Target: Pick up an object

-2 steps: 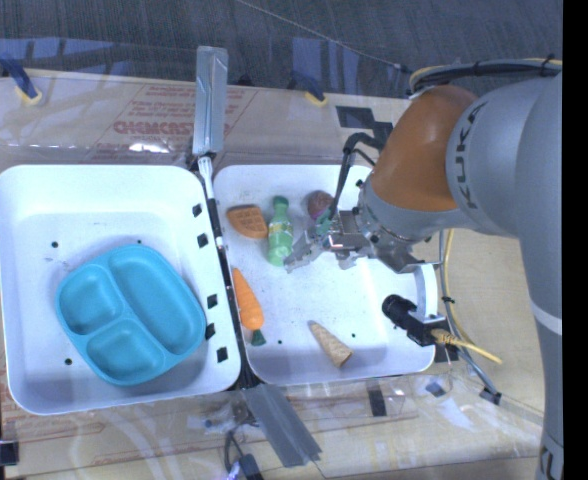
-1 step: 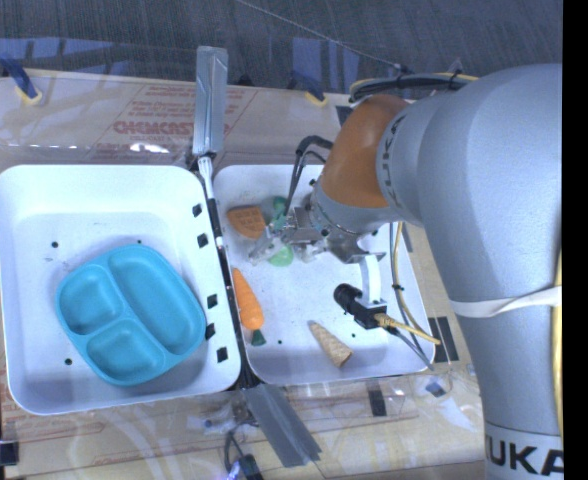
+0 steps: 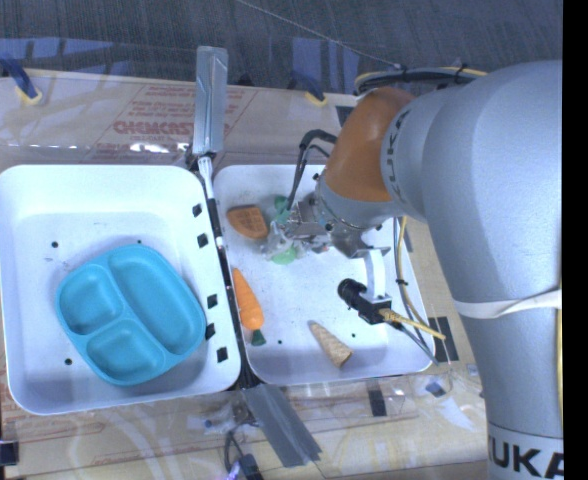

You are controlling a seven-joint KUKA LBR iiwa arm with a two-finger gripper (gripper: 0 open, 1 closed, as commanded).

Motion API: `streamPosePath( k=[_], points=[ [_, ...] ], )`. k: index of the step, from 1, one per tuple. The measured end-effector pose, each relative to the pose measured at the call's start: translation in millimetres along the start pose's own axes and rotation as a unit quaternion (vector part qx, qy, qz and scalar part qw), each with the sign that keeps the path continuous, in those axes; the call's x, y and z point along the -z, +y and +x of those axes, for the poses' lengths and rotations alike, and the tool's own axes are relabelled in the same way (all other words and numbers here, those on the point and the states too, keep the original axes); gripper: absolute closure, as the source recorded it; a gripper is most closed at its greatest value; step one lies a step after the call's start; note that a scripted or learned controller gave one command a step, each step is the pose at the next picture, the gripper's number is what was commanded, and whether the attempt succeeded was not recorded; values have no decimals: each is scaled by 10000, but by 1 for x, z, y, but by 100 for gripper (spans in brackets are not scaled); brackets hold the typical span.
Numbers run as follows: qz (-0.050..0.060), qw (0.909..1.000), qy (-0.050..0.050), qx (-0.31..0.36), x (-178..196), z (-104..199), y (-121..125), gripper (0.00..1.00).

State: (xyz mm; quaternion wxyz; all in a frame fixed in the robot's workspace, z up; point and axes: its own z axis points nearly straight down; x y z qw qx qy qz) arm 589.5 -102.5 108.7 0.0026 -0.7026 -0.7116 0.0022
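Arm reaching in from the right, wrist bent down

The thick grey arm [image 3: 494,228] fills the right side, its orange band [image 3: 359,153] curving over the wrist; below it the claw [image 3: 292,236] points down and leftward, low, with cables looping beside the wrist.

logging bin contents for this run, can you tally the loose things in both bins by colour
Blue: 1, the divided plate in the left bin
Orange: 1, the carrot in the right bin
Brown or tan: 2, the bread-like piece and the cone-shaped piece
Green: 1, a small thing by the gripper, partly hidden
Total: 5
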Motion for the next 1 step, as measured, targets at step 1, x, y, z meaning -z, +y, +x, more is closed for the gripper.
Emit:
streamPosePath(
  k=[1],
  points=[
    [-75,10000,3,-10,111,42,7,100]
  ],
)
